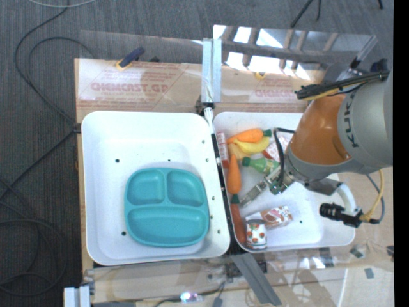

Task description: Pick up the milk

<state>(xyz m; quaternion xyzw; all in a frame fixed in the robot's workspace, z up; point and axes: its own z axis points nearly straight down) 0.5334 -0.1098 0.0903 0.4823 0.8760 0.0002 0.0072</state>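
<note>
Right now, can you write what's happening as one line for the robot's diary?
task: pick up milk | gripper: low in right bin, among toy food | milk carton: lying near front wall, not held | teal tray: left bin

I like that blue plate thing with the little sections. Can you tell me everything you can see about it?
The turquoise plastic-looking divided tray is a rounded rectangle with three compartments: two smaller ones along its far side and one long one along its near side. It lies flat, right side up, on the floor of the left white bin, toward that bin's near right part. Nothing sits in it, and nothing but the bin floor touches it.
</note>
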